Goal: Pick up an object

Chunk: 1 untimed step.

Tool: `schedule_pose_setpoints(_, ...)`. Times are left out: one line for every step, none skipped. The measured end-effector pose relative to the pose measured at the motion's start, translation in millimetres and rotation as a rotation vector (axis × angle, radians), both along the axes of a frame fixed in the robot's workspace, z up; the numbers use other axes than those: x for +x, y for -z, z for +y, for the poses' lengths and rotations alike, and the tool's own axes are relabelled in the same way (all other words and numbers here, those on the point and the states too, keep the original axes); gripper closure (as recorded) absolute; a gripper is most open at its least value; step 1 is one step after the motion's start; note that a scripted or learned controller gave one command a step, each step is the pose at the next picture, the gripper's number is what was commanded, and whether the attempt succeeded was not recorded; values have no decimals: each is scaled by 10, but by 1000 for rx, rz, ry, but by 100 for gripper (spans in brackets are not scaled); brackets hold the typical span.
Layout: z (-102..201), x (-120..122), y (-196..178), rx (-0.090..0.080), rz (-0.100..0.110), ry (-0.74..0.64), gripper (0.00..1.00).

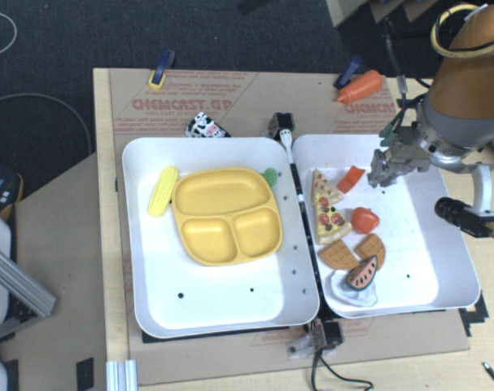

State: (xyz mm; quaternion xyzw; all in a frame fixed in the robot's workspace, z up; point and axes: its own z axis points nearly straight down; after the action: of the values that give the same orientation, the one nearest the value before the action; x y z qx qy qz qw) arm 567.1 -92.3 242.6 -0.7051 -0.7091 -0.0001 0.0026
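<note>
The right bin [426,259] holds toy food: a pizza slice [326,208], a small red-orange piece [351,177], a red tomato [365,219], a brown waffle-like piece [352,252] and a watermelon slice [362,274] on a pale item. My gripper [380,174] hangs over the bin's upper middle, just right of the red-orange piece and above the tomato. No object shows between its fingers.
The left bin [149,283] holds a yellow divided plate [226,214], a corn cob [163,191] and a small green piece [269,176]. An orange clamp [360,86], a blue-yellow clamp [159,70] and a black-white item [204,126] lie on the board behind the bins.
</note>
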Motion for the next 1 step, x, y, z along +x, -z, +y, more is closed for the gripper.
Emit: schedule_pose_setpoints(506,-223,135,-1,2,1,100)
